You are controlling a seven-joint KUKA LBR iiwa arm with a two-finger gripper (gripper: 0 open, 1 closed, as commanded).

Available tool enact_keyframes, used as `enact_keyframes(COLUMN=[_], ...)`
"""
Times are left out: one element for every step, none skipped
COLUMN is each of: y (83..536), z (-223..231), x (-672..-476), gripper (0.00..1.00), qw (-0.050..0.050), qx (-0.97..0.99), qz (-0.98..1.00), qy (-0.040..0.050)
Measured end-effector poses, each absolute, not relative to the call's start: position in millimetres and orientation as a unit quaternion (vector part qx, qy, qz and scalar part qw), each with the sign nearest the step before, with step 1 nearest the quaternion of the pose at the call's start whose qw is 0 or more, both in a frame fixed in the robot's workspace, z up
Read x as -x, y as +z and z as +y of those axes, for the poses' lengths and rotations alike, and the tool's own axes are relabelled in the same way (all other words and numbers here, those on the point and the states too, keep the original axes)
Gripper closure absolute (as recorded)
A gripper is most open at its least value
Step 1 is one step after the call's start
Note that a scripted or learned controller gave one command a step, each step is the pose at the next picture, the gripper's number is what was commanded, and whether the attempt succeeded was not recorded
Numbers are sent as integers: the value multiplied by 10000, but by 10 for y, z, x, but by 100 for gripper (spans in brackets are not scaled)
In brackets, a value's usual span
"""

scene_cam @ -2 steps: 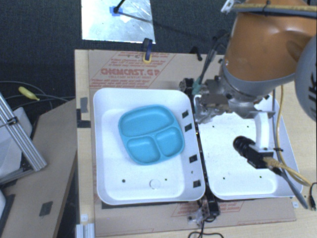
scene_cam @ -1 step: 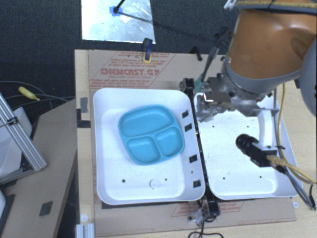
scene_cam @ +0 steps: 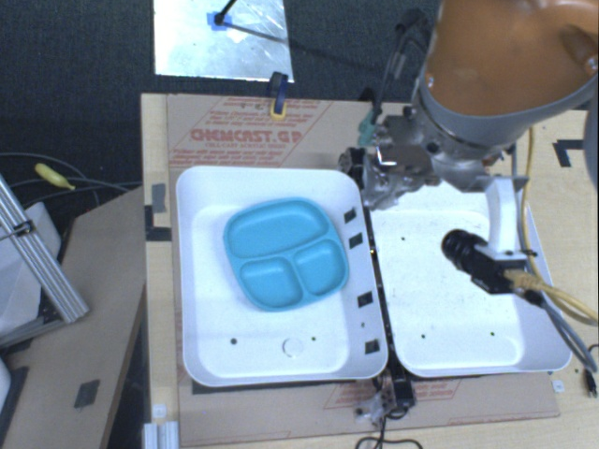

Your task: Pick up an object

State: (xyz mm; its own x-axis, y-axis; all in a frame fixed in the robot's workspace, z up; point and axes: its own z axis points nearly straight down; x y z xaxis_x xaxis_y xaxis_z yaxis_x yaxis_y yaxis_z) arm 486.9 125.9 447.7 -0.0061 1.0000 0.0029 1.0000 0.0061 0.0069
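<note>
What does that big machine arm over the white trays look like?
The arm is a thick rounded tube with a broad orange band over a grey metal collar. Its pincer is a small cluster of silvery and dark metal parts, with thin dark cables running up.

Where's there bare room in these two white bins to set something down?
Left shallow white bin: the strip between the blue three-compartment plastic plate and the near wall; the plate takes the middle. Right shallow white bin: the near floor is bare. Its far left corner is crowded by the two-finger gripper.
</note>
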Motion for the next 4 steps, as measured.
enact_keyframes(y=[4311, 4885, 4709, 4833], z=[789, 1000, 1705, 1663], x=[-4869, -4869, -4859, -4871], gripper=[100, 100, 100, 100], qw=[9, 20, -5, 8], qx=[-7083, -7052, -7032, -7041], qz=[7059, 7090, 7110, 7101], qy=[8, 39, 9, 27])
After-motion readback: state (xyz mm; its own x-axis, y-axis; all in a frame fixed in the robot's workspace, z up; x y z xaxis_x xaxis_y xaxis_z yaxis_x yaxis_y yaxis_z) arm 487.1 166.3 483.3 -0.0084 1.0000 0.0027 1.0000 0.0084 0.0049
